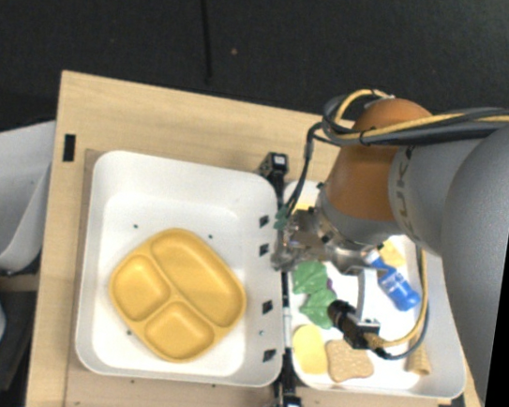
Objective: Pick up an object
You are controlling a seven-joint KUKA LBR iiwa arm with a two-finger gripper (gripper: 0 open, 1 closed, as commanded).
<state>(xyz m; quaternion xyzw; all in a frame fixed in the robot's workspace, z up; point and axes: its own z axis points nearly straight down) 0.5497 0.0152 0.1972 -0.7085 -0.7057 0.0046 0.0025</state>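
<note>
1. One gripper [297, 250] hangs low at the left edge of the right bin [442, 373], under the grey wrist; we cannot tell whether it is open or closed.
2. Just beside it we see a green object [314, 290] lying on that bin's floor.
3. Next to the green object lie a pale yellow disc [311, 347] and a tan biscuit-shaped piece [347, 362], touching each other.
4. A blue bottle [396, 285] lies close under the arm, which covers much of this bin.
5. The left bin [115, 186] holds a yellow divided plate [178, 293], well apart.
</note>
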